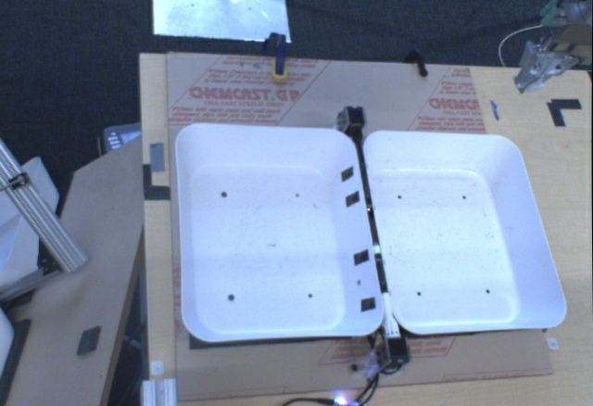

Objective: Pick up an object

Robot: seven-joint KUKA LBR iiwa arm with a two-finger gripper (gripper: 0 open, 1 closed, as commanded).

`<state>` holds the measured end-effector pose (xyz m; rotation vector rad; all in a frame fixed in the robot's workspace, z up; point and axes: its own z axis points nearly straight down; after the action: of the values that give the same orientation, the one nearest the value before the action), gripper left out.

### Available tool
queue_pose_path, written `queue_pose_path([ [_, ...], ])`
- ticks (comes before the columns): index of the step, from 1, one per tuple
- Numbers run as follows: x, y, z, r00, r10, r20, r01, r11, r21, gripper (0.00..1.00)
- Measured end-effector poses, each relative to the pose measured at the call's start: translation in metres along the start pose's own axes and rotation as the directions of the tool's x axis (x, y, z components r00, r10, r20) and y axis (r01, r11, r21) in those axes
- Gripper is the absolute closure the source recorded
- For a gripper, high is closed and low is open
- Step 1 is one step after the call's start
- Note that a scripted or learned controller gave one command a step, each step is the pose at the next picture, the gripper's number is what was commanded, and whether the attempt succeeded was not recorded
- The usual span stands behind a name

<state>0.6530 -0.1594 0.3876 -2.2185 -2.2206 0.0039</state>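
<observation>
Above the bench's far right corner, the gripper is seen held clear of the 2 white bins, its opening and the object's whereabouts impossible to tell; a target must be found before any descent is made.

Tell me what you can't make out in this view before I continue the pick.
All in the camera view:
- Claw: blurred and cut by the right edge, so its state is unreadable.
- Dark dots in the left bin and right bin: too small to tell holes from marks.
- Red print: partly covered by the bins.
- Yellow-blue item: too small to identify.
</observation>
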Motion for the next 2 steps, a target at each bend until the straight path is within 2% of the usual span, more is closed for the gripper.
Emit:
queue_pose_path([
  [1,0.011,0.016,-0.132,1.000,-0.005,0.005,0.005,1.000,-0.021,1.00],
  [2,-0.045,0.015,-0.049,1.000,0.004,0.002,-0.004,1.000,-0.001,1.00],
])
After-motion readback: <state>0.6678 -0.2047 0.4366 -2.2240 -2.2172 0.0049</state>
